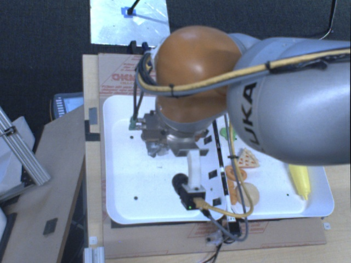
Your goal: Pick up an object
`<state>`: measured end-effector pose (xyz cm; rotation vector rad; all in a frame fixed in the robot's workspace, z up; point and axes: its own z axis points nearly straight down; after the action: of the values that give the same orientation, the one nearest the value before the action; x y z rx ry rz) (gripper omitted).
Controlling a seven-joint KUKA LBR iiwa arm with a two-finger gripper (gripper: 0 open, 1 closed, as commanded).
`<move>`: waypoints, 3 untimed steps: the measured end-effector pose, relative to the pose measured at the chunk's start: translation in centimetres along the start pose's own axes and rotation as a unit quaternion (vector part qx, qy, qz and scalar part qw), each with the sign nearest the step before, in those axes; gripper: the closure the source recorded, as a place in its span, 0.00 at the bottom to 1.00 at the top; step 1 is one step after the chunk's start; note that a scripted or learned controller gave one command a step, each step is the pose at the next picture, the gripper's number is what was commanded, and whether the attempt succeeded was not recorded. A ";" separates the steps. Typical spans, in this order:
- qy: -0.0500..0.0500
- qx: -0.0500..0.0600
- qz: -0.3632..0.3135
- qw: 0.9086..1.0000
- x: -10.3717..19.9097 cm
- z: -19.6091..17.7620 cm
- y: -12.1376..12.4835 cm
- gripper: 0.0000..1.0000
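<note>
The arm reaches in from the right, and its orange wrist band hangs over the left bin (123, 163). Below the band, the grey gripper (159, 144) sits low over the back middle of that bin's white floor. I see nothing held in it. In the right bin (321, 201) lie a pizza-slice toy (248, 159), an orange piece (236, 175), a tan round piece (250, 193) and a yellow oblong object (300, 179). All of these lie to the right of the gripper, across the divider between the bins. The arm hides the back of the right bin.
Both bins rest on a cardboard sheet (118, 75) on the bench. A shiny metal plate (129, 12) lies at the back. An aluminium rail (22, 152) and a wooden board (55, 185) stand to the left.
</note>
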<state>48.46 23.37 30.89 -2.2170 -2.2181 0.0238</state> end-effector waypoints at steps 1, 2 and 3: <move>0.004 -0.008 0.001 1.000 0.1 -2.0 0.2 1.00; 0.005 -0.009 0.002 1.000 0.1 -3.1 0.3 1.00; 0.001 -0.005 0.002 1.000 -1.0 7.3 9.4 1.00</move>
<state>57.80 22.33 23.48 -2.2248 -2.2182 0.0100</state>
